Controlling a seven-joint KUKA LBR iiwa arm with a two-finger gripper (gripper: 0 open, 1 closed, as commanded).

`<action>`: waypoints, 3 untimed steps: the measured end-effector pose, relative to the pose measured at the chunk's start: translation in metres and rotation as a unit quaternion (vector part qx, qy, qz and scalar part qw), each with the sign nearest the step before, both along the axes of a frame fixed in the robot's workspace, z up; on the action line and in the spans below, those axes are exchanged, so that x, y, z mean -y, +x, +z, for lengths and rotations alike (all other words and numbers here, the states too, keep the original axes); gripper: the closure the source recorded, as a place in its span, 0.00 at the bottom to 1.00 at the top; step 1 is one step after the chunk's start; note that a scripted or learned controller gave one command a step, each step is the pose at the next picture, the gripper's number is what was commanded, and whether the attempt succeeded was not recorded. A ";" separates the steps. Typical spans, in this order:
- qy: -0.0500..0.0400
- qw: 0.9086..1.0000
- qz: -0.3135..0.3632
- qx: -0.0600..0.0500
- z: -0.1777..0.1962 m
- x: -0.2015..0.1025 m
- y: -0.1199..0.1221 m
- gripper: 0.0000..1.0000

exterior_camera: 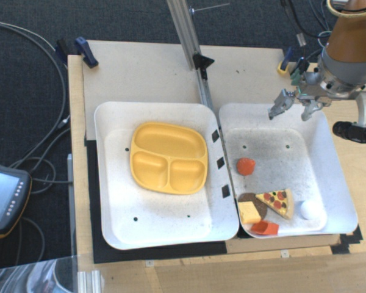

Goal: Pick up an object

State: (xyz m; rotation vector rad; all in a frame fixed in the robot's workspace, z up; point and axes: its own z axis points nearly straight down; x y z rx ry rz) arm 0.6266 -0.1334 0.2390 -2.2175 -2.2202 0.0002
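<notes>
My gripper (294, 109) hangs open over the far edge of the right bin (329, 157), with nothing between its two fingers. Well below it in that bin lies a small red-orange ball (246, 166). At the bin's near edge sit a pizza slice (277, 202), a yellow cheese block (249, 212) against a brown piece (258, 202), a small red piece (265, 228) and a white egg-like ball (310, 210).
The left bin (110, 182) holds a yellow divided plate (169, 157). A slanted metal rod (189, 35) runs from the top down to the seam between the bins. Blue clamps (85, 50) sit at the bench's far corners.
</notes>
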 end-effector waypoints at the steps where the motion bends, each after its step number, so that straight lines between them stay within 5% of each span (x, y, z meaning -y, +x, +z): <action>1: 0.000 1.000 0.000 0.000 0.000 0.000 0.000 0.00; 3: 0.000 1.000 0.000 -0.003 -0.120 -0.010 -0.006 0.00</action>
